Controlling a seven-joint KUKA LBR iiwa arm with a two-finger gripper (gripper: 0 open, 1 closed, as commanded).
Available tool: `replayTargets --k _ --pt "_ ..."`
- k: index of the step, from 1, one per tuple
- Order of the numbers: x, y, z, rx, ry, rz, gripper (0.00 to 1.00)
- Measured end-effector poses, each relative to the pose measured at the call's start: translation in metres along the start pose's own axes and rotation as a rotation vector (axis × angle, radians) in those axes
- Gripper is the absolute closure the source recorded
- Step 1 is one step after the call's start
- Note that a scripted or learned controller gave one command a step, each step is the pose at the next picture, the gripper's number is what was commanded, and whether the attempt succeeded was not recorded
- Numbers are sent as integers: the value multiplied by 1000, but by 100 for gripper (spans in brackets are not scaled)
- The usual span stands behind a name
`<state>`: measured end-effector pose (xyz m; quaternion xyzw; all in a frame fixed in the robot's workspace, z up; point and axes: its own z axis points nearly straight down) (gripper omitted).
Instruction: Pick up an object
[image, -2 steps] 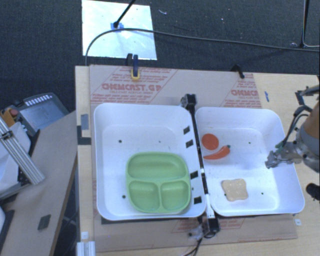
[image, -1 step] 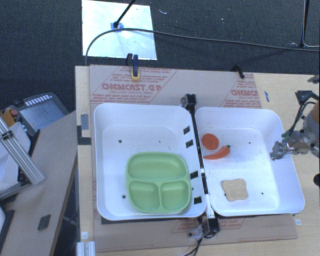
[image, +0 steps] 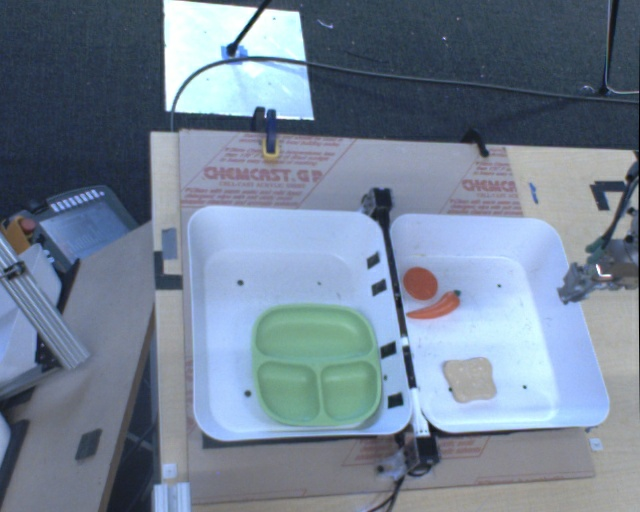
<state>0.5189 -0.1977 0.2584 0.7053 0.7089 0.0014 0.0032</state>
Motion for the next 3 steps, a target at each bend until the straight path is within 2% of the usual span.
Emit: replayTargets --k 2,3 --pt "104 39 26 4 3 -4 100" --pt "163 53 27 4 4 -5 100"
